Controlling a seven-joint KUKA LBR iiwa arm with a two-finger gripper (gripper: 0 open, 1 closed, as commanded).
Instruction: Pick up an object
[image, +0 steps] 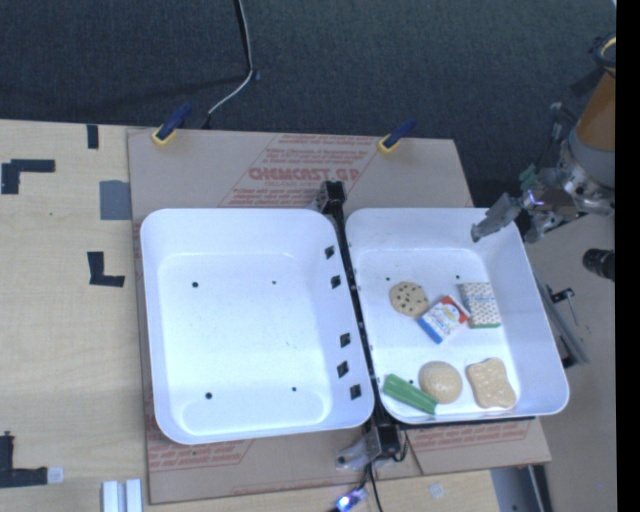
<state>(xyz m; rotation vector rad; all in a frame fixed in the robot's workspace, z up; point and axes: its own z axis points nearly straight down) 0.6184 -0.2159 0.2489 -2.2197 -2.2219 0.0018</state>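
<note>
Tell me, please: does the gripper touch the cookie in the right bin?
Apart. The camera view shows the gripper at the right bin's upper right rim, with bare white floor between it and the cookie.

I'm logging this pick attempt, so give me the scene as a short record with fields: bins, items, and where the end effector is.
bins: two white bins side by side, left bin, right bin
right bin contents: cookie, small red, white and blue packet, patterned packet, green piece, round bun, tan biscuit
end effector: above the right bin's far right corner, nothing seen held
</note>
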